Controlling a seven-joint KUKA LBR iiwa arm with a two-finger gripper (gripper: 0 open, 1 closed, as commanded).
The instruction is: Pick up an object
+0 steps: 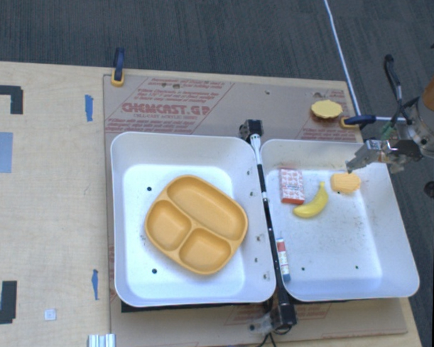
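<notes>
1. On the bench sit two shallow white bins side by side: the left bin (pixel 123 201) and the right bin (pixel 384 260).
2. Filling much of the left bin is a yellow-orange plate (pixel 195 224) with three compartments, lying flat and turned at an angle.
3. Near the far left corner of the right bin lies a small red and white packet (pixel 291 185).
4. Just beside the packet, toward the middle of that bin, lies a yellow banana (pixel 312 203), curved and slanting.
5. Close to the banana's upper end, near the bin's far rim, sits a small yellow lump (pixel 346 183); what it is cannot be told.
6. Along the right bin's left rim lies a thin white pen-like stick (pixel 281 258).
7. Beyond the bins, on the brown board (pixel 177 104), rests a round yellow item (pixel 326 110) next to a blue clamp (pixel 354 121).
8. At the right edge, the gripper (pixel 356 163) reaches in over the far rim of the right bin, its tip just above and beside the yellow lump. Whether it is spread or pressed together cannot be told, and nothing is seen pinched in it.
</notes>
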